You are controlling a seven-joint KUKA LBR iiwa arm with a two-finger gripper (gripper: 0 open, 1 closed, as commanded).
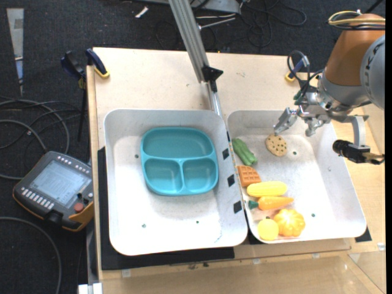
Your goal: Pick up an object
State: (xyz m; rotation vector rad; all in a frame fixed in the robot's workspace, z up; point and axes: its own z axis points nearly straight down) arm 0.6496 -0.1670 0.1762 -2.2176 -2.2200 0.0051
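Observation:
My gripper [299, 125] hangs over the far part of the right bin [331, 182], its two fingers spread apart with nothing between them. Just below and left of it lies a round chocolate-chip cookie [277, 144]. Along the bin's left side lie a green pea pod [244, 151], an orange waffle [248, 176], a yellow corn cob [266, 189], a carrot [274, 203], a small orange pumpkin [290, 222] and a yellow lemon [268, 229].
The left bin [122, 225] holds a teal divided plate [180, 160]. A metal pole [190, 32] slants down to the ridge between the bins. Blue-and-yellow clamps sit at the bench's far corners [92, 63].

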